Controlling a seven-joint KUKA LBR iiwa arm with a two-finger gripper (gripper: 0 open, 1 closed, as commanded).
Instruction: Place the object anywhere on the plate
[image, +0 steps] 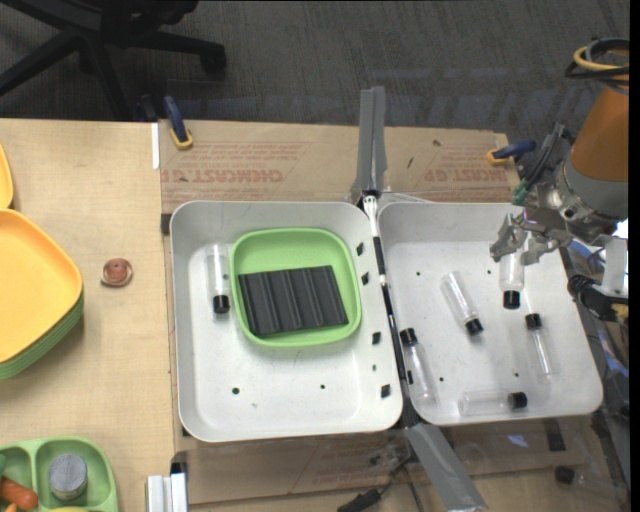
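- Jaws of the gripper (520, 247) are seen pinching the top of a clear tube (511, 278) with a black cap; the tube hangs nearly upright, cap end down, over the far right part of the right bin (400, 225).
- Arm (600, 150), grey with an orange band, is seen entering from the right edge above that bin.
- Green plate (292, 246) is set in the left bin (190, 330), towards its far side; a dark ribbed mat (294, 299) is laid on the plate.
- One more tube (217, 278) is lying in the left bin, just left of the plate, cap towards the near side.
- Four further tubes are recorded on the right bin's floor: one near the centre (461, 303), one at the right (538, 343), one along the left wall (414, 362), one by the near wall (492, 403).
- Yellow plates (35, 290) are stacked on the bench at the left, well apart from the bins.
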